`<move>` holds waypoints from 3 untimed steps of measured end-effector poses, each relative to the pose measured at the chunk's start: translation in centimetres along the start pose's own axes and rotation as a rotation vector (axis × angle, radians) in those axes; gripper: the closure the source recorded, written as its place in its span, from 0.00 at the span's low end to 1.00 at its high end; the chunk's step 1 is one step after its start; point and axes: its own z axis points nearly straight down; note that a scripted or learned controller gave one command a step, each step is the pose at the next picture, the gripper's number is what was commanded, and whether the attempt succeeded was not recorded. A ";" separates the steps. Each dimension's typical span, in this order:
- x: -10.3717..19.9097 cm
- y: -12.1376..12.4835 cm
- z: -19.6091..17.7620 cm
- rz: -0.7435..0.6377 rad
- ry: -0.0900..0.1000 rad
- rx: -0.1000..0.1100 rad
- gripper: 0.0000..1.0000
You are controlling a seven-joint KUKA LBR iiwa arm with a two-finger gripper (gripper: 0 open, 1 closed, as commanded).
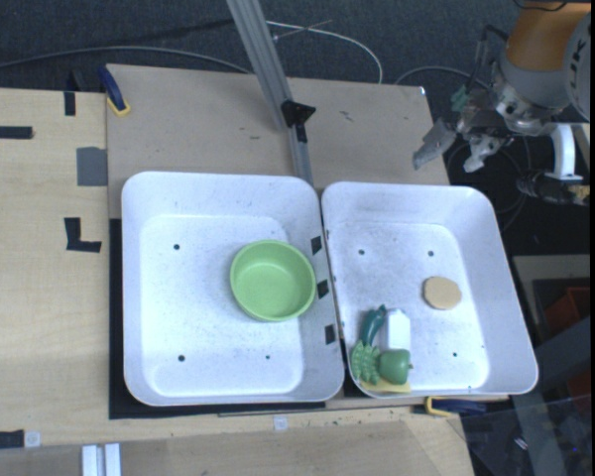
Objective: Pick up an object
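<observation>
Bowl (272,281) in left bin (149,266) — disc (441,293) and toys (382,350) in right bin (496,296).

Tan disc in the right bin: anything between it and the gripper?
Nothing visible. The gripper hangs open above the right bin's far rim; the tan disc lies alone on bare floor, apart from the green toys.

Dark carpet floor (397,13), pale wood bench (40,266), possibly cables (317,33).

Pale wooden surface (40,296) marked with black tape, a blue-and-yellow clamp (113,91) at ten o'clock, a grey metal pole (263,48) at twelve o'clock.
</observation>
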 end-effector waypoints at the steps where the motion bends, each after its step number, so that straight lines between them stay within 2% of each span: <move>1: 0.0 0.0 0.0 0.000 0.000 0.000 0.00; 2: 1.0 -0.2 5.9 0.000 0.001 0.005 0.00; 3: 0.1 -0.8 11.4 0.002 0.000 0.006 0.00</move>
